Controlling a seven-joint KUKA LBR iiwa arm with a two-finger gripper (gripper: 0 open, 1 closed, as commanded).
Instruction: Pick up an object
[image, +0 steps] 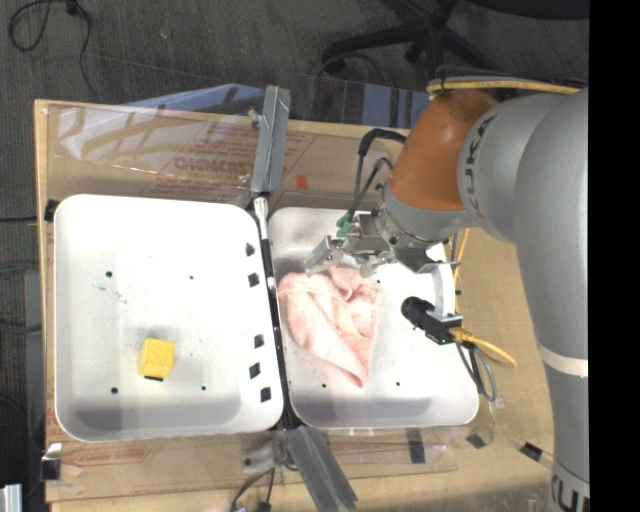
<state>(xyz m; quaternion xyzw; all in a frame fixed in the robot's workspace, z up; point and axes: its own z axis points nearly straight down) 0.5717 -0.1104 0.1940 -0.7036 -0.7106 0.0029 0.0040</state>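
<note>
We see the arm reaching in from the right and bending down over the right bin, with its gripper set at the upper edge of a crumpled pink cloth. The cloth lies in the left half of that bin, its top bunched up just beneath the metal parts of the tool, its lower end trailing toward the bin's middle. Whether the pincer is wide, narrow or closed on fabric we cannot tell, since the wrist and its fittings cover that spot from above. In the left bin a small yellow block sits near the lower wall, well apart from the arm. We judge the cloth to be the likely target, and the risks follow from its softness. A pinch taken at the very edge may catch only a thin fold, which could slip free as the arm rises. If the grasp lands beside a fold, the tool could simply press the fabric against the bin floor and come up with nothing. The cloth also lies close to the divider between the bins, so a lifted end might drag or snag there. A loose yellow cable hangs near the wrist and could brush the bin rim.
</note>
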